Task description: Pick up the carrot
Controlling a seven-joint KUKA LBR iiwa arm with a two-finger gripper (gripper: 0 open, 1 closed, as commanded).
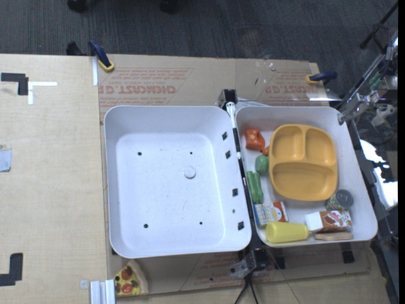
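The left bin [120, 189] has a bare floor. In the right bin [362, 189], the carrot [254, 139] lies at the far left, just beside the yellow plate [304, 162], green pieces nearer. At the right edge the gripper [352, 109] waits high; its opening I cannot tell. The reach hasn't begun: next, travel left and descend over the carrot.

Claw [362, 104] hangs over the right bin's [358, 170] far corner. The tray [304, 163] sits left of it, the carrot [254, 139] further left, and the second bin [126, 170] beyond that.
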